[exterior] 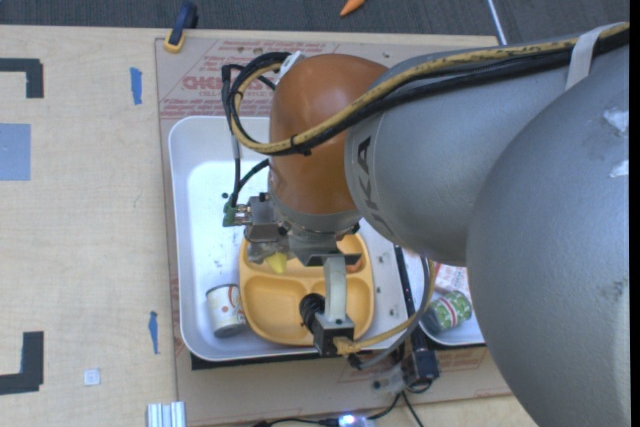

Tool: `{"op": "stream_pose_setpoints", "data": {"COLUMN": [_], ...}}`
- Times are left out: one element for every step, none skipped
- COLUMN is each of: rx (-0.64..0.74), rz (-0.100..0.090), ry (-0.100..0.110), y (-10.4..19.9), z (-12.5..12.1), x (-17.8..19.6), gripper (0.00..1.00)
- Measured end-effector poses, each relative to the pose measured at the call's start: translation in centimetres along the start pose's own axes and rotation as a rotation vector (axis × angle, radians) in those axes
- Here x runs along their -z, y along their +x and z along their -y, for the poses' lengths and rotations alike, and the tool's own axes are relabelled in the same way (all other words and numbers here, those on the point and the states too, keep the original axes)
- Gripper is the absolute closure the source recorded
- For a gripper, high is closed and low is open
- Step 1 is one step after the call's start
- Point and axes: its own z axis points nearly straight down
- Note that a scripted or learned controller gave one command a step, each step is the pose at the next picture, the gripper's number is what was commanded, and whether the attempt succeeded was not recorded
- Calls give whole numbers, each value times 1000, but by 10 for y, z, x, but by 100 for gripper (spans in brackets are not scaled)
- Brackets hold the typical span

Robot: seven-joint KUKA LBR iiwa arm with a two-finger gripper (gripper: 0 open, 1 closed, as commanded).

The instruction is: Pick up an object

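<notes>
The grey arm's pincer (272, 250) hangs low over a yellow divided plastic tray (300, 300) in the left white bin (185, 245) (whether it is clenched, I cannot tell). A small white cylindrical cup (225, 310) lies beside the tray near that bin's front-left corner.

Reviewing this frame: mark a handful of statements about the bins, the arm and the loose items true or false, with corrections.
1. A yellow divided tray lies in the left bin. True.
2. A small can lies on its side left of the tray, inside the same bin. True.
3. The arm reaches in from the view's left. False: it comes in from the right, its orange band above the left bin.
4. A small orange carrot-shaped item lies on the dark floor beyond the bench. True.
5. The can stands upright in the right bin. False: it lies in the left bin, beside the tray.
</notes>
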Motion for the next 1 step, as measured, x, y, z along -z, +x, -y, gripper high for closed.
{"op": "stream_pose_setpoints", "data": {"rx": [0], "rz": [0], "ry": [0], "y": [0], "z": [0], "x": [-11], "gripper": [100]}}
